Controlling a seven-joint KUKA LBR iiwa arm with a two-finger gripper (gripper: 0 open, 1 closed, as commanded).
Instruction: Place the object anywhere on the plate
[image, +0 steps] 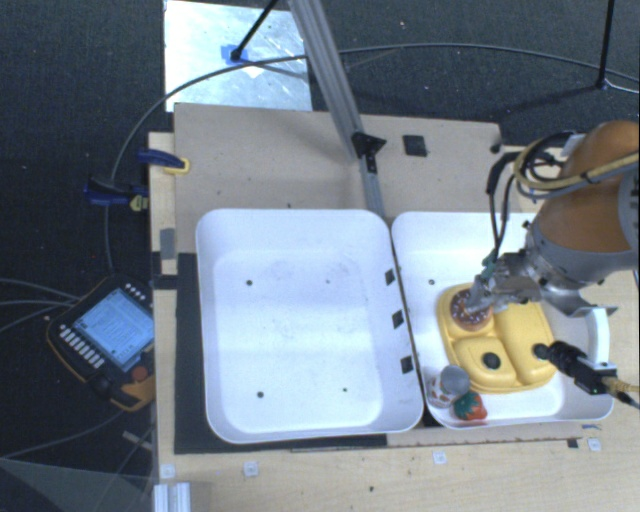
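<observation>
I'm seeing the gripper (480, 298) hovering right of centre frame over the yellow plate (505, 345) in the right bin (430, 250), a round brownish object (467, 308) sitting on the plate's upper-left section directly beneath, probably the drop spot

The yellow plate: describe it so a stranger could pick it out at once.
Start at the right-hand white bin of the two on the bench. The yellow plate lies near its front right, under the arm's hand. It is the biggest, brightest thing there, with moulded sections, unlike the small grey and red-green bits at the bin's front edge.
</observation>
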